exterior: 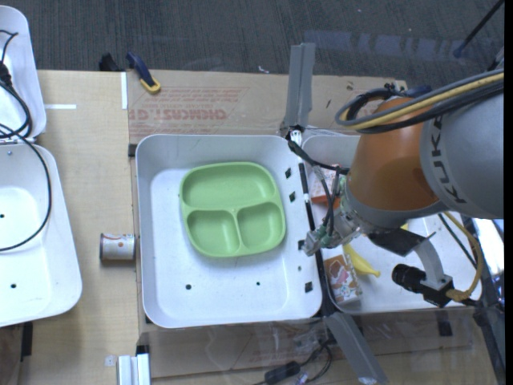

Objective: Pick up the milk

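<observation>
A small white carton with a reddish print, the milk, lies near the front left corner of the right bin. My gripper hangs just above and behind the carton, at the bin's left wall. The bulky grey and orange wrist covers most of the gripper and much of the right bin. Nothing shows as held.
A yellow banana-like item lies beside the carton, and something red sits further back. The left bin holds a green divided plate. A small can lies on the bench to its left.
</observation>
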